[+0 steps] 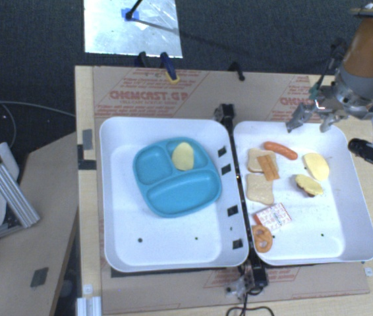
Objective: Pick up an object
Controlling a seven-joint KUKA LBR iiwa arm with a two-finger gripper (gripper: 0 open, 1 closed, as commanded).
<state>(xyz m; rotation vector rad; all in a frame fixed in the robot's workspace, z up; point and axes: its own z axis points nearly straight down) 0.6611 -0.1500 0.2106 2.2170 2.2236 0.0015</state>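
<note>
I work in a lab — my bench (193,84) carries two white bins (124,242) clipped down, toy food (281,150) inside, cables (15,110) trailing.

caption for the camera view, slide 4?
Gripper above right bin's far edge; toy food inside; blue plate in left bin.

Glossy white plastic bins (173,259); smooth blue plastic plate (173,199)

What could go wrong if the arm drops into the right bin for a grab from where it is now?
The gripper hangs by the right bin's back rim, so a straight drop might strike it. The toy hot dog, bread slices and orange strip crowd together; a grab there could nudge or catch neighbours.
</note>
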